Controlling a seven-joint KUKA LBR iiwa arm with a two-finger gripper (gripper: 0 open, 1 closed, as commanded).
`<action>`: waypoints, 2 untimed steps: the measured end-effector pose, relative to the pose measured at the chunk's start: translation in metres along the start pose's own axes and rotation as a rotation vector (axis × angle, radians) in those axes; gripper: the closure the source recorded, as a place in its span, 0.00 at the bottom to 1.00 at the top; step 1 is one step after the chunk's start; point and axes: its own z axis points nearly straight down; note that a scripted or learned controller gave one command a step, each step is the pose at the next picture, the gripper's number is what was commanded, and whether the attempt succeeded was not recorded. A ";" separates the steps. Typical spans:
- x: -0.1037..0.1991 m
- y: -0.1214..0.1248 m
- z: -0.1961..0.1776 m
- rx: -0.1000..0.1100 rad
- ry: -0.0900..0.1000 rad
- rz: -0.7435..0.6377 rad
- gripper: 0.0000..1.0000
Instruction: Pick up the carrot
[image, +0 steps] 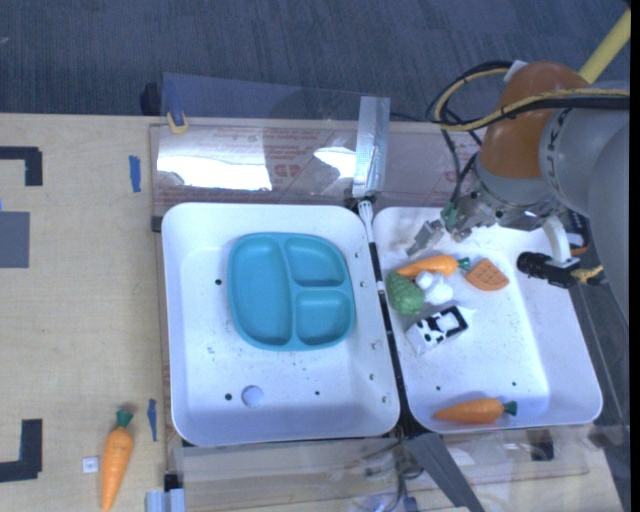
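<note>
Carrots turn up in three spots: one (428, 266) near the upper middle of the right bin (560, 390), a second (472, 410) along that bin's lower edge, a third (116, 462) on the surface (70, 330) at lower left. The tool (432, 234) hangs just above and beside the upper one; whether it is open I cannot tell, and nothing sits in it. I would drop straight across that carrot's middle, clear of the green piece (405, 293) touching it. The left bin (190, 400) carries a blue divided plate (292, 290).
</note>
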 end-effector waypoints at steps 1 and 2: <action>0.011 -0.034 0.026 0.003 0.007 -0.173 0.00; 0.009 -0.031 0.012 -0.005 0.001 -0.172 1.00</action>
